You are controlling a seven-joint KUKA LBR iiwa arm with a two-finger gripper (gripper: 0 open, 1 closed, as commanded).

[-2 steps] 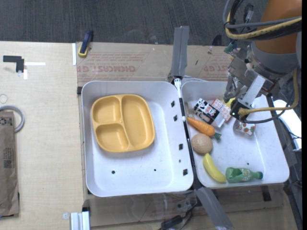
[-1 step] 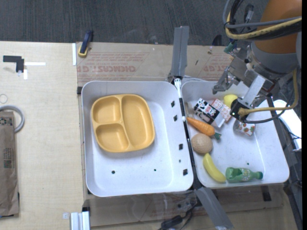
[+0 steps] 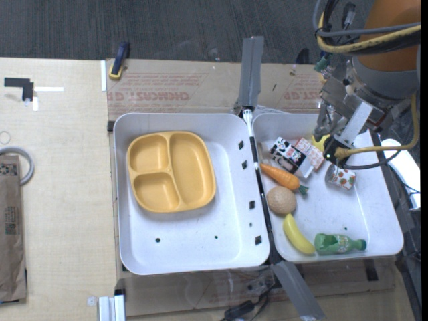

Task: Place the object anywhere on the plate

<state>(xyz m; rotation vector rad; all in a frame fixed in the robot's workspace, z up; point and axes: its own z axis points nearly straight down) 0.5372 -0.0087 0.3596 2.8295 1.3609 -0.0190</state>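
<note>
A yellow plate with three compartments lies in the left bin, nothing on it. The right bin holds the loose objects: an orange carrot, a brown round potato, a yellow banana, a green bottle lying on its side, a black-and-white cow-print carton, a pink box and a small strawberry-print carton. My gripper hangs low over the far part of the right bin, just right of the pink box, above a small yellow thing that it partly hides.
A grey divider bar runs between the bins at the back. Cardboard lines the bench behind them. A yellow cable loops off the wrist over the right bin. A brown bag lies at far left on the wooden bench.
</note>
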